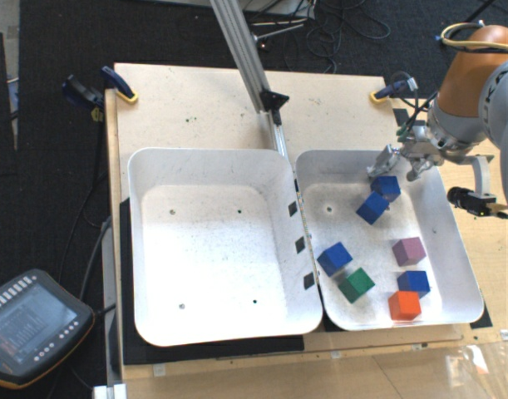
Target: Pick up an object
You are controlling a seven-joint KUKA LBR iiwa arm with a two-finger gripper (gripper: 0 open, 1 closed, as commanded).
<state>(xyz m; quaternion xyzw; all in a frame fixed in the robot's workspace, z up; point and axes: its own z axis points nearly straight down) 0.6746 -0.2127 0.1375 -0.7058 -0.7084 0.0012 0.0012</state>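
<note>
The gripper (397, 163) hangs over the far part of the right bin (453, 231), its fingers (380, 166) spread apart with nothing clamped between them. A blue block (387, 187) sits just beneath the fingertips, so close that contact cannot be judged from this slant. Taking that block as the landmark: a second blue block (372, 209) lies tilted against its near left side, the two touching or nearly so — a tight pair that crowds any approach from that side. A purple cube (409, 250) rests nearer the camera and a little right, apart from the landmark. Farther toward the front edge sit a third blue cube (413, 282) and, touching it in front, an orange cube (405, 305). Toward the front left, close to the wall shared with the left bin (154, 223), a fourth blue cube (334, 258) and a green cube (356, 284) lie together — corner to corner. Behind and left of the landmark, a slanting metal pole (241, 44) meets the bench (195, 106) at the gap between the bins. Clamps (116, 86) grip the bench's far corners, and a teach pendant (29, 327) lies off its front left.
</note>
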